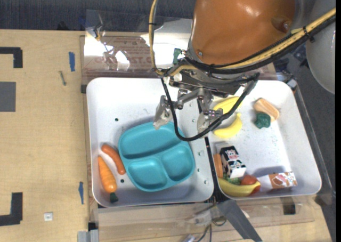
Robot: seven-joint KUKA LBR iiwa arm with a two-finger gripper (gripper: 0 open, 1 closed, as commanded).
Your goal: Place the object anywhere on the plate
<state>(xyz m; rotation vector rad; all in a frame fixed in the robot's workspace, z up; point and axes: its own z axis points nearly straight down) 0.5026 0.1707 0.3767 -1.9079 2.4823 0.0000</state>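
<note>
Plate [154, 161], the blue one with three compartments, is lying in the left bin [101, 97], tilted a little so its rounded single compartment is pointing toward the far left and the two smaller compartments toward the near right; nothing is resting in any of its sections. I am hanging my pincer [180, 117] over the strip where the two bins meet, just above the plate's far edge, with my two metal fingers [161, 114] spread apart and nothing sitting between them, so I am gripping no object. My orange wrist band [242, 11] is looming large above it, with black and yellow cables looping around it. Beside the plate, on its left, a sausage [113, 159] and a carrot [106, 175] are lying close together near the bin's near-left corner, the carrot just touching the sausage's lower end. In the right bin [298, 145], a yellow piece [230, 115] is showing partly from under my right finger, and I cannot tell exactly what it is. Farther right, a hot dog bun [266, 107] is sitting just above a small green item [262, 121], the two touching. Near the front of that bin, a little black-and-white carton [232, 163] is standing against a banana [237, 187] with a red piece [249, 180] on it, and a small orange-and-white box [282, 180] is lying well apart to the right.
</note>
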